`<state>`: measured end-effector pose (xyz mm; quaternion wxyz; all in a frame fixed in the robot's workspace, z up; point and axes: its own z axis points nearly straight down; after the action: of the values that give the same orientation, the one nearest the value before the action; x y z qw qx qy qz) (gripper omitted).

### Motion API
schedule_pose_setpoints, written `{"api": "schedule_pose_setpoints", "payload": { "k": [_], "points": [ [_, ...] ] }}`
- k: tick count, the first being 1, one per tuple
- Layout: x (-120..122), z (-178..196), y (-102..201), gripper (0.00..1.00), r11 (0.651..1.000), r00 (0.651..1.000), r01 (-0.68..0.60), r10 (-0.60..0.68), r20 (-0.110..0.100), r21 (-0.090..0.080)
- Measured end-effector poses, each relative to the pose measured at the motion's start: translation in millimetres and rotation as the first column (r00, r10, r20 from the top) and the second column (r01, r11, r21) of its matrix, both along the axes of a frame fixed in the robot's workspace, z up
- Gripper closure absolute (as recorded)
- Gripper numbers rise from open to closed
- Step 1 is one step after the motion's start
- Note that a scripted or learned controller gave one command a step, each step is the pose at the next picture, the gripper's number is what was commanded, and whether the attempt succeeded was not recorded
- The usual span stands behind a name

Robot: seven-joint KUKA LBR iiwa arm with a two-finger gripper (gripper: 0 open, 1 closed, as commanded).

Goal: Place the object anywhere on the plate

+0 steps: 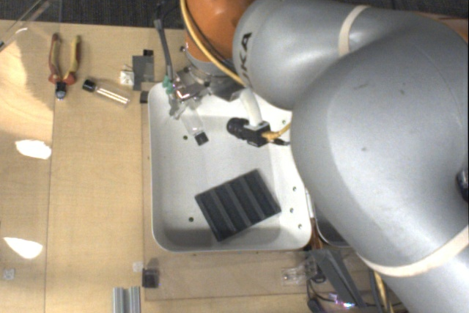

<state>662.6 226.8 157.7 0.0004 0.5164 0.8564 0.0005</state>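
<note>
Hovering jaws [189, 122] over bin [165, 231].

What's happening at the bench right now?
The arm reaches in from the right over a white bin, its gripper low near the bin's far left corner. A black ribbed block lies flat toward the bin's near side, apart from the gripper. I can't tell whether the gripper holds anything. Pliers and a small vial lie on the bench left of the bin.
</note>
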Motion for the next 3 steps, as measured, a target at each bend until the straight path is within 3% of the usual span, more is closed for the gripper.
{"api": "schedule_pose_setpoints", "payload": {
  "k": [1, 2, 3],
  "points": [
    [6.2, -47.0, -7.6, 1.00, 0.941, 0.941, -0.339, 0.339, 0.002, 0.000],
    [-2.9, 54.8, 5.0, 1.00, 0.920, 0.920, -0.393, 0.393, 0.008, 0.000],
    [-1.8, 66.7, 5.9, 1.00, 0.919, 0.919, -0.394, 0.394, 0.014, 0.001]
  ]
}}
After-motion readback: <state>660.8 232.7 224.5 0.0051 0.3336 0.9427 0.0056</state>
